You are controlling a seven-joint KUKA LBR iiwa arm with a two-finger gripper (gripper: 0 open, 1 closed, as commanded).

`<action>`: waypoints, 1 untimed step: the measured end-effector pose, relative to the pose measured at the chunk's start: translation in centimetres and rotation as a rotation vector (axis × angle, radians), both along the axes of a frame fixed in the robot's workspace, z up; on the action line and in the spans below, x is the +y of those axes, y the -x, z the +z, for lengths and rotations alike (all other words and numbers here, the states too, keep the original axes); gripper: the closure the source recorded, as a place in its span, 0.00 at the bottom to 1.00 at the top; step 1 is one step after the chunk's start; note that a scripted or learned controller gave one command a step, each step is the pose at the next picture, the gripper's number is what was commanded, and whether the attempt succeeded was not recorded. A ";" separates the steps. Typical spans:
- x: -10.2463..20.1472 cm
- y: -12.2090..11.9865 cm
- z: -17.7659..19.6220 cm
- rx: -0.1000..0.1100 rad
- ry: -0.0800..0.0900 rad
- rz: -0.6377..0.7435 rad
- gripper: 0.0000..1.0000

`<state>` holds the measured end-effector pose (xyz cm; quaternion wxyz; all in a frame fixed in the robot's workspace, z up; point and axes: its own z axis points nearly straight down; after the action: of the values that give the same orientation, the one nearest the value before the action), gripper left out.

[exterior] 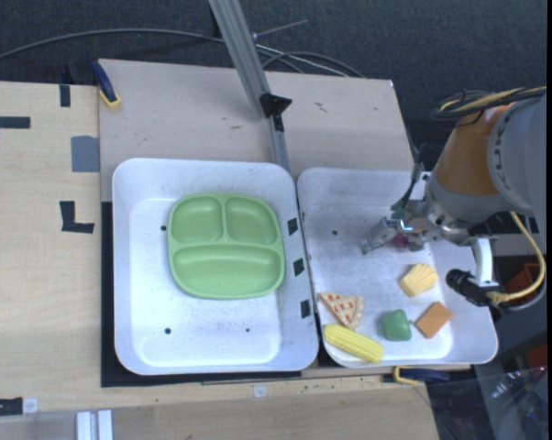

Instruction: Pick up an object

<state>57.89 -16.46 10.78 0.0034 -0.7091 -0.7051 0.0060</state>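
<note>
Gripper hung low over right bin, above toy foods; finger state could not be determined.

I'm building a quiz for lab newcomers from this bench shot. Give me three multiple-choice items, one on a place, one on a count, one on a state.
1. Where does the green divided plate lie?
A. in the left bin
B. in the right bin
C. on the bare bench

2. How many toy foods lie in the right bin?
A. two
B. five
C. eight

3. How does the gripper stand to the foods?
A. it touches the corn cob
B. it presses on the green plate
C. it is over bare bin floor, apart from them

Answers:
A: the plate sits in the left bin.
B: pizza slice, corn cob, green piece, orange block and yellow piece.
C: white floor separates it from each food.
</note>
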 end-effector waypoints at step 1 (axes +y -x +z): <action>0.1 0.0 1.0 0.001 -0.001 0.001 1.00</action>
<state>57.86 -16.40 11.77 0.0042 -0.7086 -0.7056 0.0060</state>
